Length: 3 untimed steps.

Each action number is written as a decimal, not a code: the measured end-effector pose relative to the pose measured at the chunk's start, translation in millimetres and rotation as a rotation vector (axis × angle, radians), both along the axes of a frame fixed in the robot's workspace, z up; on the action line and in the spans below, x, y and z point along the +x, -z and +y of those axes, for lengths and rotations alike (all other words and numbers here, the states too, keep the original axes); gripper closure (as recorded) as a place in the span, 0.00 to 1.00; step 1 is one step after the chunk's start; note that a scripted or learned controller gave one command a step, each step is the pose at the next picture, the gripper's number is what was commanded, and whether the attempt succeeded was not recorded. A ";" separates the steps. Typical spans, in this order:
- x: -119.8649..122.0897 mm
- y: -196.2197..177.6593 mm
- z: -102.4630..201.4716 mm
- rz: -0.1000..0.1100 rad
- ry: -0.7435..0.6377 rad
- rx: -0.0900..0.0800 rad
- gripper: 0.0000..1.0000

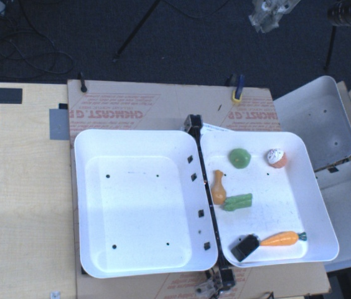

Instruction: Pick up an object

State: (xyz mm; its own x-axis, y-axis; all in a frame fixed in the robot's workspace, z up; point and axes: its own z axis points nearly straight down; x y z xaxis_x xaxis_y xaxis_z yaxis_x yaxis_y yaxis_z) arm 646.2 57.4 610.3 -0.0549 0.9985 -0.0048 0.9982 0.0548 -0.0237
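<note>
A pale wooden bench under a dark floor carries a cardboard sheet point(163, 108) with two white bins side by side. The right bin point(315, 185) holds all the candidates: a toy carrot point(279, 239) near its front edge, touching a black block point(245, 248) on its left; a green piece point(238, 202) and an orange gourd point(218, 189) near the divider; a green ball point(239, 158) and a white-and-orange ball point(276, 157) toward the far side. The carrot looks light, rigid and smooth, probably best pinched across its thick middle, away from the block. The left bin point(88, 167) is bare. The gripper point(272, 8) hangs high beyond the far edge, well apart from everything; whether it is spread cannot be told.
</note>
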 end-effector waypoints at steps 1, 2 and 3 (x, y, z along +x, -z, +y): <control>0.9 -9.2 1.9 -0.006 -0.006 0.000 1.00; 2.4 -18.4 3.7 -0.020 -0.012 0.000 1.00; 4.3 -27.5 5.3 -0.037 -0.017 0.000 1.00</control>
State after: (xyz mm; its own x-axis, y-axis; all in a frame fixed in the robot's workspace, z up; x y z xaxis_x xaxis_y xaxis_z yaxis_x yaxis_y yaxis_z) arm 650.5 62.7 637.9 -0.0720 0.9974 -0.0074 0.9973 0.0721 0.0137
